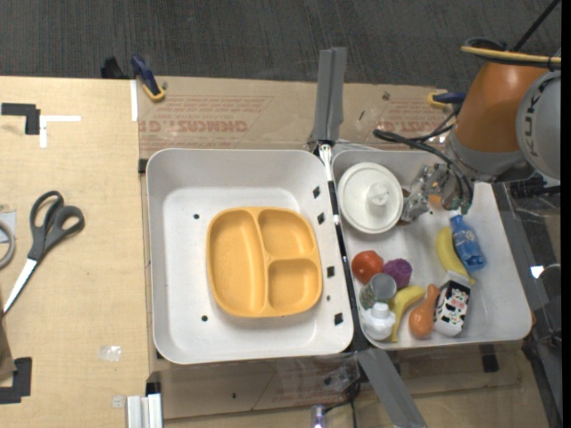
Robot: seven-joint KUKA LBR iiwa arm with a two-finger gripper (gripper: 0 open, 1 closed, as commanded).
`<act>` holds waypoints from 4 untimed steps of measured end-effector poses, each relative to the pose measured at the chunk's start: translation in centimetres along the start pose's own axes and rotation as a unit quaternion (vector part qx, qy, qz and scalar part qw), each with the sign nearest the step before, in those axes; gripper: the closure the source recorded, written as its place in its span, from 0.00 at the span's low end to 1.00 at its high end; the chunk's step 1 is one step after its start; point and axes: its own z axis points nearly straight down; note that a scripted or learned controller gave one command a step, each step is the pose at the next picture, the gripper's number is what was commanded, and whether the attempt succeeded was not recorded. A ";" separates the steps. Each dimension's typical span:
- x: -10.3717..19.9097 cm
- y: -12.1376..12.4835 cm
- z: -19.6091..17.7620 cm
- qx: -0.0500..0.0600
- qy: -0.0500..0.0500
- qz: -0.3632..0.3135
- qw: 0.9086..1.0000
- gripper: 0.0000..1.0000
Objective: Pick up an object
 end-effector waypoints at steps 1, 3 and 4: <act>-0.2 -0.1 -1.1 0.002 -0.003 -0.001 1.000 1.00; -1.3 -6.9 -0.7 -0.002 0.005 -0.219 0.976 0.00; 8.8 -10.4 0.4 -0.002 0.006 -0.190 0.982 0.00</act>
